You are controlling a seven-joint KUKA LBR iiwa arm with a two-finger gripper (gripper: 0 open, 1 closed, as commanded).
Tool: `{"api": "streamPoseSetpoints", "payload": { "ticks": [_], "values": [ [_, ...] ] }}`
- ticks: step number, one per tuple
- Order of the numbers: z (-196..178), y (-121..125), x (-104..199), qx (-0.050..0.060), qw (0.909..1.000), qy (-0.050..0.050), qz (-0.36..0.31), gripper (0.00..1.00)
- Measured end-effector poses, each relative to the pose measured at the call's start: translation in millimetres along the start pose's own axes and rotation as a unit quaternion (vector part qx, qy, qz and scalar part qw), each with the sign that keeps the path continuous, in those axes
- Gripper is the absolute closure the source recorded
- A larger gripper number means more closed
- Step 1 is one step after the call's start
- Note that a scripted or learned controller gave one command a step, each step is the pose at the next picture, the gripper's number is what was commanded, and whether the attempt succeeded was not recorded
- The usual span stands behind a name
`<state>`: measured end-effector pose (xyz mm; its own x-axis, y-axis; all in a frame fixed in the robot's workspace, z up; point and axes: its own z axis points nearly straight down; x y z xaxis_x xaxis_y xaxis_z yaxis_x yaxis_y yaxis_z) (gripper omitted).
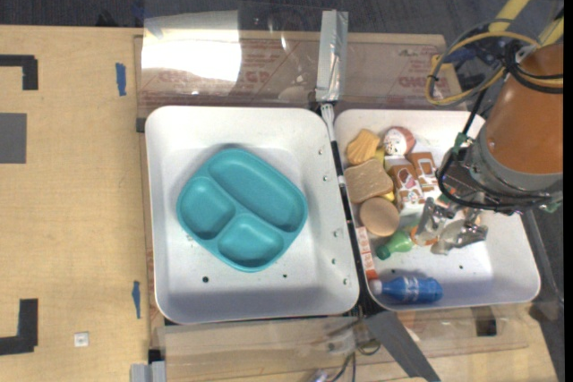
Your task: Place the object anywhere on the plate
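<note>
A cluster of small toy food items [387,183] is lying in the right-hand white bin [510,277], crowded against its left wall. Within it a tan bread slice [368,181] is sitting near the middle, a golden pastry-like piece [363,145] is lying just above it, and a round tan disc [379,216] is resting just below it. A small round red-and-white item [396,140] is sitting at the top of the group, and a red-brown printed packet [414,177] is lying beside the bread on its right. A green piece [394,244] is poking out below the disc. A blue bottle [409,288] is lying on its side, apart from the cluster, near the bin's front edge.

The gripper [448,228] is hanging low over the right bin, just to the right of the cluster, near the green piece and the packet. Whether the fingers are spread or closed, and whether anything is between them, cannot be told from this slant. The grey arm with its orange band [535,116] is reaching in above it from the right.

The teal plate [242,206], divided into three compartments, is sitting in the middle of the left-hand white bin [179,134], well apart from the toys. Both bins are resting side by side on the wooden surface [63,192].
</note>
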<state>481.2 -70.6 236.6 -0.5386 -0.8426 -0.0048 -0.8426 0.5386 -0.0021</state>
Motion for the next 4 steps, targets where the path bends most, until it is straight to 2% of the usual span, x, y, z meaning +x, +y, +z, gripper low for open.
{"api": "streamPoseSetpoints", "payload": {
  "ticks": [1, 2, 3, 4],
  "values": [
    [-71.0, -70.4, -56.8, 0.002, 0.9935, -0.001, -0.114, 1.0],
    [-210.0, -93.2, -59.2, 0.006, 0.9688, -0.001, -0.248, 1.0],
    [-249.6, -156.3, -16.7, 0.002, 0.9296, -0.001, -0.369, 1.0],
    [-95.7, -158.7, 57.2, -0.005, 0.8945, -0.001, -0.447, 1.0]
  ]
}}
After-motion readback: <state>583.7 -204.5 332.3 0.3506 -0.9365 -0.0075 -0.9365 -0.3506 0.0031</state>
